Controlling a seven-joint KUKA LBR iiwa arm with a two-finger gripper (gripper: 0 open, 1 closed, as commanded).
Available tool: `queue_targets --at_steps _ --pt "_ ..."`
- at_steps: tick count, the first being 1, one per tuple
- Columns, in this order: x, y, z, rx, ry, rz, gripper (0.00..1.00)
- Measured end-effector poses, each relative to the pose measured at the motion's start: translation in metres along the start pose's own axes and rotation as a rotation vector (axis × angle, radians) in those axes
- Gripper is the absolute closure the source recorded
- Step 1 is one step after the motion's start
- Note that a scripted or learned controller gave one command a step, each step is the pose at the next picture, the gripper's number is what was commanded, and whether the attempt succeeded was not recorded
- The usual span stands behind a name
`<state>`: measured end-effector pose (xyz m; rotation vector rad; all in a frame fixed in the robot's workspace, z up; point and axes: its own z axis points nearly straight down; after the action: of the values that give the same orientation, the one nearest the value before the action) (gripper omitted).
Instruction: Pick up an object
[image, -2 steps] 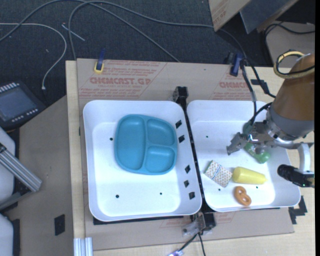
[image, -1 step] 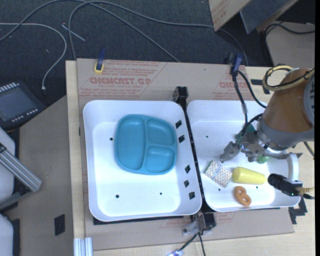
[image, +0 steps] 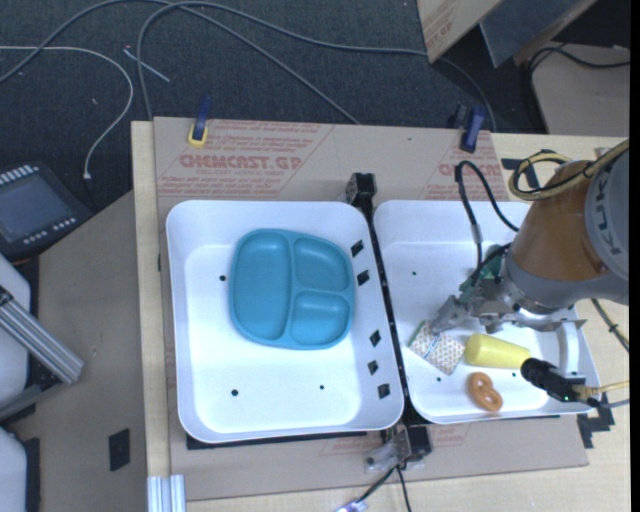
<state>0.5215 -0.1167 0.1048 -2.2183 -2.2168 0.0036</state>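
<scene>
Right bin (image: 430, 235), near corner: yellow object (image: 497, 351), patterned packet (image: 437, 348), brown ring (image: 485, 391) clustered close. Pincer (image: 478, 305) just above them; whether released or clenched, you cannot tell. Your risk: crowding causes glancing contact, nudged pieces, empty closure.

My arm (image: 585, 235) seen from above: a smooth grey casing, a broad orange band round its lower segment, a grey collar beneath, black cable trailing beside it, and a metallic gripper (image: 478, 305) with green parts at the wrist
</scene>
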Motion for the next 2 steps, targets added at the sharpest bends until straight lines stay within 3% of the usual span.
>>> queue_targets --at_steps 1,2 --pt "0.000 0.001 -0.014 -0.005 0.000 0.000 1.00" --pt "0.002 -0.008 -0.069 -0.011 -0.003 -0.001 1.00"
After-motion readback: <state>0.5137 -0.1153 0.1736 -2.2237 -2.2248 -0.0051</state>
